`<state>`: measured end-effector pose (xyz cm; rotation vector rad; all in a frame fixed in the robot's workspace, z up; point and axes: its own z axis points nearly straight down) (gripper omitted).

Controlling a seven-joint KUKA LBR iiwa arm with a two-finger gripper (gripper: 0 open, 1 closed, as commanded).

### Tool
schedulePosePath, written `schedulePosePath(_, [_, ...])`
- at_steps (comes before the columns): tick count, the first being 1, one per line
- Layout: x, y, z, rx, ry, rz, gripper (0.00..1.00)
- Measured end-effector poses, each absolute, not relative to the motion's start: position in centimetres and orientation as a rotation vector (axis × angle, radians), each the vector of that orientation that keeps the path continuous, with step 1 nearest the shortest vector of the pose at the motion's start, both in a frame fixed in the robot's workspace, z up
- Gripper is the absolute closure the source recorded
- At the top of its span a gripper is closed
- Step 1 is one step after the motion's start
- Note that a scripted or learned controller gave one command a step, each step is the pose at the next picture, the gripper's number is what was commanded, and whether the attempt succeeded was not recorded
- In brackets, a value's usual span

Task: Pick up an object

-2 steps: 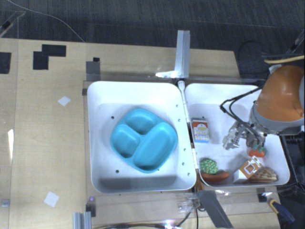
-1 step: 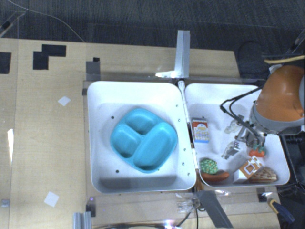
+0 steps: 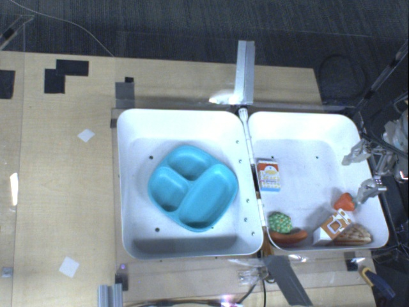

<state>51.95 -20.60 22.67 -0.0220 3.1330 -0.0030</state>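
Early in the pick: approach step, nothing grasped yet. Parked at the far right rim of the right bin, the gripper, with jaws spread wide and nothing between them, 2 metal fingertips pointing in over the bin wall.

Plenty to choose from in that bin. Nearest the gripper, a small orange piece, just below the lower fingertip and apart from it. Beside it toward the front corner, a patterned carton touching a tan wedge. Along the front wall near the divider, a green broccoli toy resting against a red sausage. Off alone by the divider, a small printed box lying flat. In the left bin, 1 blue divided plate, well apart from the arm.

Next move, as a judgement: settle on 1 target, probably the orange piece as the closest; shift over it, line the jaws to straddle it, descend, close, lift. Worth watching the bin wall and the crowded carton and wedge close by; easy to nudge a neighbour or close on air.
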Motion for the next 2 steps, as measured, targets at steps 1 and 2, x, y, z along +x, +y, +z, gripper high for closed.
schedulePosePath(1, [51.19, -18.88, 23.11, 0.135, 3.130, -0.001, 0.00])
schedulePosePath(2, [51.18, -18.90, 23.10, 0.136, 3.130, -0.001, 0.00])
